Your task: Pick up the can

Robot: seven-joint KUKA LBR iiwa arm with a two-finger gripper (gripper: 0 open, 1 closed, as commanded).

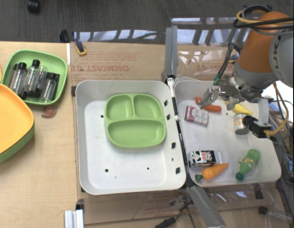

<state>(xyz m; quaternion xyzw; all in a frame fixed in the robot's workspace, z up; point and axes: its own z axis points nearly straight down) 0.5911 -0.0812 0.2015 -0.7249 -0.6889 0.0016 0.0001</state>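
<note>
Gripper [209, 97] hangs over the far edge of the right bin [272, 175], its dark fingers pointing down near a small carrot [211, 108] and a maroon packet [196, 115]; nothing sits between them, and how far apart they stand cannot be told from this angle. The can [240, 124], a small pale tin, stands upright near the bin's right side, just beside a yellow piece [242, 109] and well apart from the gripper, so the arm seems not yet lined up on its target. A black-and-white carton [203, 158], a larger carrot [214, 171] and a green bottle [246, 164] lie along the near edge, loosely scattered as pick items. The left bin [90, 175] carries a green divided plate [135, 119], set toward its far edge.
</note>
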